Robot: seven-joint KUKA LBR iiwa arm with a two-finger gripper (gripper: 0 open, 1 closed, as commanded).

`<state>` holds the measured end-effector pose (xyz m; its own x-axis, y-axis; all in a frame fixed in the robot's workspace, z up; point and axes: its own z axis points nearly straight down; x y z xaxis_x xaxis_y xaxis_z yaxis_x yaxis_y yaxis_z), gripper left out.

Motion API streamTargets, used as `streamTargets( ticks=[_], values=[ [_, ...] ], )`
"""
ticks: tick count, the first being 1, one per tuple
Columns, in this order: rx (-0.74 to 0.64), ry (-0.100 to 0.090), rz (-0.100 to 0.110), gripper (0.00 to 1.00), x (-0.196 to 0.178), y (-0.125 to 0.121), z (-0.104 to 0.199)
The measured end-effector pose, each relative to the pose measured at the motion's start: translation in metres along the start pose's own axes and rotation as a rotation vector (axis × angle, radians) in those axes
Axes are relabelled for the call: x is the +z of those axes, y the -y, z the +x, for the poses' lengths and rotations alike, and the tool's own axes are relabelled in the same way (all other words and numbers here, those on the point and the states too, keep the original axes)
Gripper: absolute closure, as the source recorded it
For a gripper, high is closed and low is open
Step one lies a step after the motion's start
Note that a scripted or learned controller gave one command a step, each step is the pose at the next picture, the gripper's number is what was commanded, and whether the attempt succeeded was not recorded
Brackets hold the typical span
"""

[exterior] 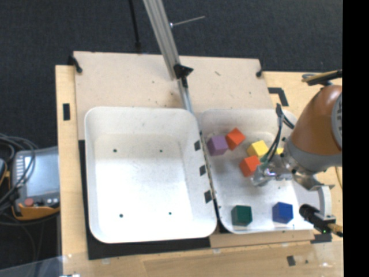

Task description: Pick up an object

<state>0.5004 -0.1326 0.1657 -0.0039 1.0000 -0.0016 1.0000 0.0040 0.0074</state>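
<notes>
The right bin [230,126] holds several small cubes: a purple one [217,145], an orange one [234,138], a yellow one [258,149], a second orange one [249,165], a green one [242,215] and a blue one [282,212]. My gripper [264,175] hangs low over the middle of this bin, just right of the second orange cube and below the yellow cube. The orange wrist band [320,123] and grey arm cover the bin's right side.
The left bin [98,126] lies beside the right one, with a ridge [203,166] between them. A slanted metal rail [164,33] rises from the back of the bench. A control pendant [31,183] sits off the bench at left.
</notes>
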Motion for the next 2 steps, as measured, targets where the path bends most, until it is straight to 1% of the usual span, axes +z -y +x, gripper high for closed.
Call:
streamTargets(
  ticks=[1,2],
  values=[
    [0.000,0.000,0.000,1.00,-0.055,0.008,0.000],
    [-0.002,-0.001,0.004,1.00,-0.069,0.006,-0.001]
  ],
)
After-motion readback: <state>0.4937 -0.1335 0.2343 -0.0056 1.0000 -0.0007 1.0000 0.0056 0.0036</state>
